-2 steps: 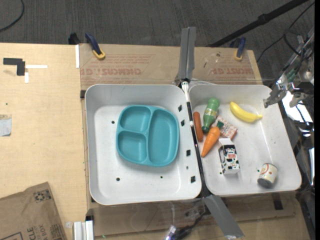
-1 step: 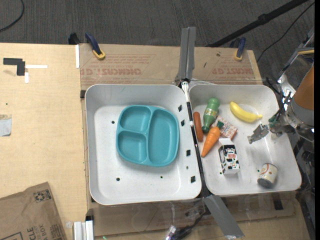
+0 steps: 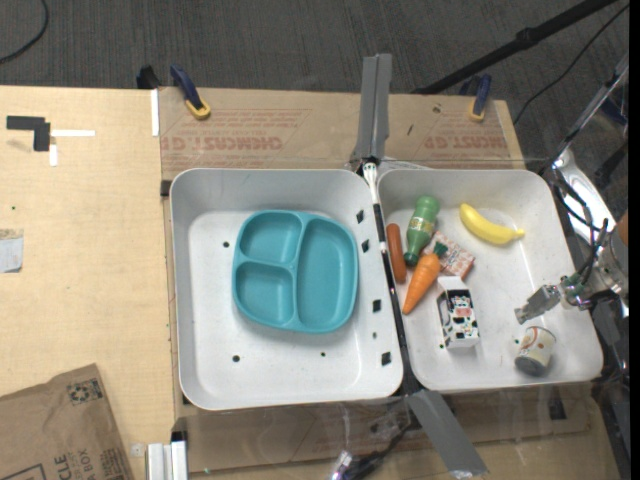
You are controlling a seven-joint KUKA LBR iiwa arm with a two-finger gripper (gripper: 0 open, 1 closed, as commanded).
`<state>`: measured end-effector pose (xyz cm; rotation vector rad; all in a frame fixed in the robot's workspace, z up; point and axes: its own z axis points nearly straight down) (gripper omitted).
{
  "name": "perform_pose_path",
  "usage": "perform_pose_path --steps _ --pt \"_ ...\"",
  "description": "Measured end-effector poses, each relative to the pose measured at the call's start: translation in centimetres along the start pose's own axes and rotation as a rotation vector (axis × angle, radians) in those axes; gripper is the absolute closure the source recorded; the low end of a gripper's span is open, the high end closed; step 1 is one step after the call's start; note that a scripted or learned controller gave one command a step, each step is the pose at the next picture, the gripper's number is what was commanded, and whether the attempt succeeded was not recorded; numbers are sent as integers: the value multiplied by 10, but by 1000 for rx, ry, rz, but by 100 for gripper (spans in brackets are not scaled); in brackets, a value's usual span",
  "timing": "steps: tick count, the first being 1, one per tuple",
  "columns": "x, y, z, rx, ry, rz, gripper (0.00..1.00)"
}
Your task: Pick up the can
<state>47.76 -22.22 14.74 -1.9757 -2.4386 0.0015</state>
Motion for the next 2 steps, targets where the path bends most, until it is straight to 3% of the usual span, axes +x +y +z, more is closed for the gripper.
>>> perform_pose_path --steps 1,2 --pt "1 0 57 0 1 -231 0" --pt "1 1 57 -2 0 -811 0"
